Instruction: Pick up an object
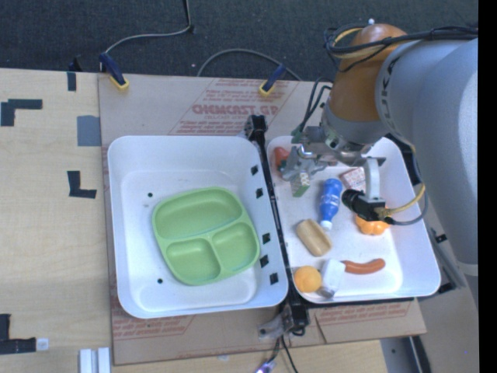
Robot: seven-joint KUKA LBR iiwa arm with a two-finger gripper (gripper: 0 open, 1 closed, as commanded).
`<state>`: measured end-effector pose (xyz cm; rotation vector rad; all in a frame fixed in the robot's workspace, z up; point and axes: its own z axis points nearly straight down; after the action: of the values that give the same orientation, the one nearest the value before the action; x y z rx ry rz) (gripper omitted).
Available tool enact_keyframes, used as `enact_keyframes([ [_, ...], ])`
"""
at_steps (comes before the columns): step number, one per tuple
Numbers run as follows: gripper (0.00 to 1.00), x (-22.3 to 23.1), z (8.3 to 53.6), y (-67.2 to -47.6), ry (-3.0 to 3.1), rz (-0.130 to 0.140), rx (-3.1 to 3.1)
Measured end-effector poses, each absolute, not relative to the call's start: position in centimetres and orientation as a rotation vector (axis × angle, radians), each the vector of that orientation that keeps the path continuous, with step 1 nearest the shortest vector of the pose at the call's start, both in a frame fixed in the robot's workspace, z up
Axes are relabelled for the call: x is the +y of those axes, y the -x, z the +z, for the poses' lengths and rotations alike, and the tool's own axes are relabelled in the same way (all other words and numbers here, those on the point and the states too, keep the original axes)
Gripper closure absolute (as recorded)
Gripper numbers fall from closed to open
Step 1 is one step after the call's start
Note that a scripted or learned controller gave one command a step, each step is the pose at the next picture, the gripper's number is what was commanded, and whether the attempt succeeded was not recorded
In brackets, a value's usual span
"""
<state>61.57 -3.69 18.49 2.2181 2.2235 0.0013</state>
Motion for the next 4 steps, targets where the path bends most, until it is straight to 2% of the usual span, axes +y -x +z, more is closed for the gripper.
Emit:
enact_keyframes([
  [1,1.00,-9.43,10.31,-58.73,-2.220,0.000,2.224],
  [2,0.00,-9.46,10.30,-58.71,-2.221,-0.001,2.224],
  [3,1.00,-9.40,11.22,-58.71,-2.221,-0.001,2.225],
  [4,0.00,-9.39,11.22,-58.71,-2.221,-0.001,2.226],
])
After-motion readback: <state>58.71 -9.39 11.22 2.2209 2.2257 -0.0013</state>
